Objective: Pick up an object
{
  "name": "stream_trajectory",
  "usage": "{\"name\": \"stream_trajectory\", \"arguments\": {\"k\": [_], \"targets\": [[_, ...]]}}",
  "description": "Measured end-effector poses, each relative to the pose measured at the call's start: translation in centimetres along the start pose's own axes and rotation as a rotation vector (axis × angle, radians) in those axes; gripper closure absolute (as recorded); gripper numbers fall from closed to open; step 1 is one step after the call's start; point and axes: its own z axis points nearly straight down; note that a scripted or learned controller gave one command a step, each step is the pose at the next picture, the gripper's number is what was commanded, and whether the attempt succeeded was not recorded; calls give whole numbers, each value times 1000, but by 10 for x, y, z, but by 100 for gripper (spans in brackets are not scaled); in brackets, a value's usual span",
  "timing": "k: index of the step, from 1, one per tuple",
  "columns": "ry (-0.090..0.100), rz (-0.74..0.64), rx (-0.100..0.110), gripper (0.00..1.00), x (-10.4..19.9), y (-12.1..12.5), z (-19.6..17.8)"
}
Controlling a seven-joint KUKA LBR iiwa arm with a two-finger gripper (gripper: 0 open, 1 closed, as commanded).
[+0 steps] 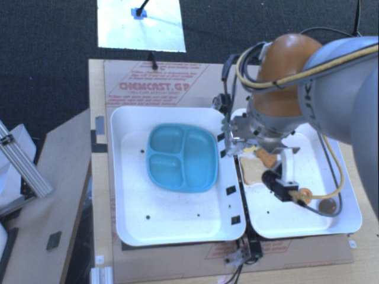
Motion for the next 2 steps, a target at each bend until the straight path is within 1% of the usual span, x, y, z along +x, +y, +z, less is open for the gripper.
{"name": "stream_trajectory", "arguments": {"k": [1, 2], "targets": [[0, 0, 1, 100, 48, -16, -5], [-2, 7, 0, 0, 45, -15, -5]]}}
